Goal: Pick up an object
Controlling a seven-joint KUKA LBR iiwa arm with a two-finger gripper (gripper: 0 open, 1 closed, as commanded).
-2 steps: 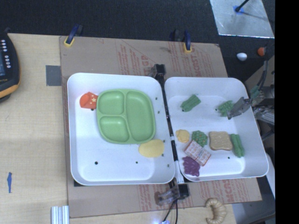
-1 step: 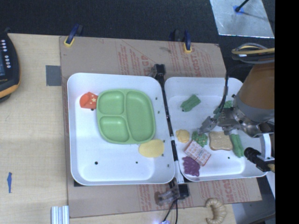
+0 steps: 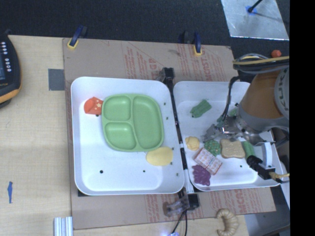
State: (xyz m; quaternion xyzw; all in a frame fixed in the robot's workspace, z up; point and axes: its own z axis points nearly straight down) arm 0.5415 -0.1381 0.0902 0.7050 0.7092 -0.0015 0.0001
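The grey arm (image 3: 268, 100) enters from 3 o'clock, its orange band broad above the wrist. From there it bends down and toward 9 o'clock, ending in the hand (image 3: 220, 130), which sits low. Dark cables run along the arm's 9 o'clock side. The metal tip is too small and blurred to read.

The red printing on the cardboard sheet (image 3: 147, 65) is too blurred to read.
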